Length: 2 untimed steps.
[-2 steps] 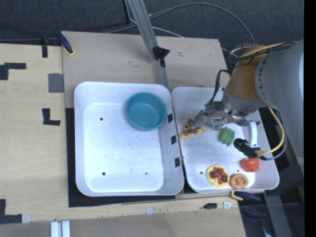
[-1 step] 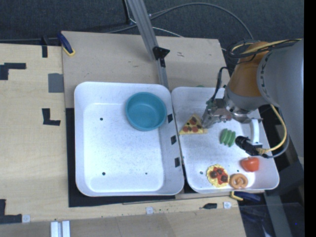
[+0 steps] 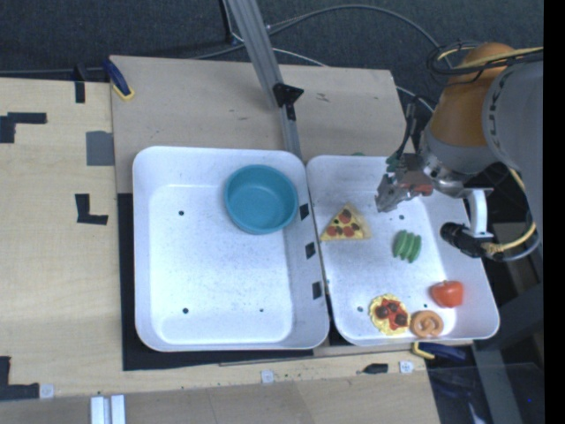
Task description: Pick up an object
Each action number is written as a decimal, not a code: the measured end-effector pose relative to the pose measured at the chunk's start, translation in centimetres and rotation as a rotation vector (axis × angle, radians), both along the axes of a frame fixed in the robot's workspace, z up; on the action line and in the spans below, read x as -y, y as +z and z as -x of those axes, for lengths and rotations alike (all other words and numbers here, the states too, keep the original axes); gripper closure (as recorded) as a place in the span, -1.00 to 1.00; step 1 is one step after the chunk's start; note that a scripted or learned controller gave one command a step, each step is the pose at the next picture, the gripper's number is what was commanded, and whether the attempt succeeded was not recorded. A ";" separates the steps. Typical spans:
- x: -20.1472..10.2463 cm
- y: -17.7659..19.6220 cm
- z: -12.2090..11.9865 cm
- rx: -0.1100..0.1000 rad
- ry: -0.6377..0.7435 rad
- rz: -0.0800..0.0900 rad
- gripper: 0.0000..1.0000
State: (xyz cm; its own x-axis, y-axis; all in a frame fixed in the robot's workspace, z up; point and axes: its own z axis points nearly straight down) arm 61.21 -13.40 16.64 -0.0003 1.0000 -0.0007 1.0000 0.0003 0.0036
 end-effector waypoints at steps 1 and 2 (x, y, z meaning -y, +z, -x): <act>0.0 4.6 -0.1 0.000 0.000 0.000 1.00; -4.0 4.6 1.1 -0.003 0.003 -0.001 1.00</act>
